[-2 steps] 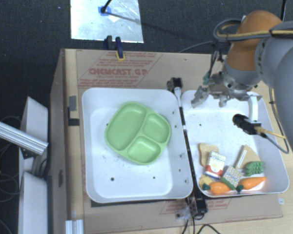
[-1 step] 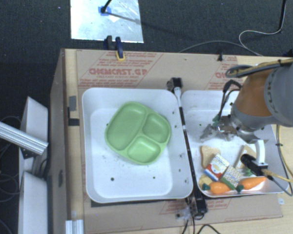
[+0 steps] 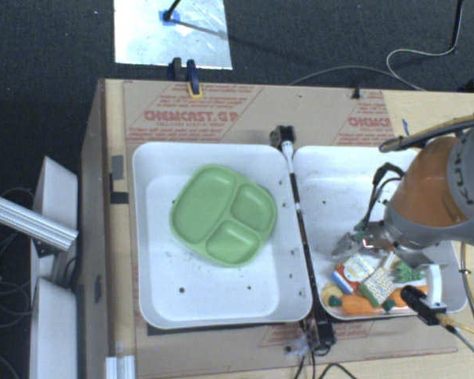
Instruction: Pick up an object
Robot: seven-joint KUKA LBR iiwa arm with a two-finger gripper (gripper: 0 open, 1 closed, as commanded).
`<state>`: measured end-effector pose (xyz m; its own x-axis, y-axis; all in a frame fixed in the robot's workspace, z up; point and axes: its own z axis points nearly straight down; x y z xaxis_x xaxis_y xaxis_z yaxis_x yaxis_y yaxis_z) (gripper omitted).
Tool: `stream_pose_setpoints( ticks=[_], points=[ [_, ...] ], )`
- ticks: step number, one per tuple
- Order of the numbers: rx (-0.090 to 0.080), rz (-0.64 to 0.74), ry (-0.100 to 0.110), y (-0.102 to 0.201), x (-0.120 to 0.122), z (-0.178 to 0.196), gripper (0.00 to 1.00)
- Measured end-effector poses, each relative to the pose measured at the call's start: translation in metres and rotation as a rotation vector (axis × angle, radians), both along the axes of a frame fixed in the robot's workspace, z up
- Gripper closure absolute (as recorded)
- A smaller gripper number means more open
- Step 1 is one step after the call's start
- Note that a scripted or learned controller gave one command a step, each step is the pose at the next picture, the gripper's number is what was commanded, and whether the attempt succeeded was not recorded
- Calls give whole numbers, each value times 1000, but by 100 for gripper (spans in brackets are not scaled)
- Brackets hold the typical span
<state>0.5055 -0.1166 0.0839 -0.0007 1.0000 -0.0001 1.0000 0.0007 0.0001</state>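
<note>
A heap of small colourful objects (image 3: 369,287) lies at the front edge of the right bin (image 3: 332,188). It includes a red and white packet (image 3: 355,273), an orange piece (image 3: 355,305) and a green piece (image 3: 405,275). My gripper (image 3: 362,243) hangs low over the back of this heap, under the grey and orange wrist (image 3: 430,200). The wrist hides part of the heap, and I see nothing clearly held.
The left bin (image 3: 154,290) holds a green divided plate (image 3: 223,214) in its middle. A black divider (image 3: 299,219) runs between the two bins. The bins rest on a cardboard-covered bench (image 3: 213,113).
</note>
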Motion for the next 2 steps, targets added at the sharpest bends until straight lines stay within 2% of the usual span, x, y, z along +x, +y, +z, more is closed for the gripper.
stream_pose_setpoints(
  ticks=[1,2],
  points=[
    [1,2,0,30,-19,0,0],
    [1,2,-3,30,-18,10,100]
  ],
)
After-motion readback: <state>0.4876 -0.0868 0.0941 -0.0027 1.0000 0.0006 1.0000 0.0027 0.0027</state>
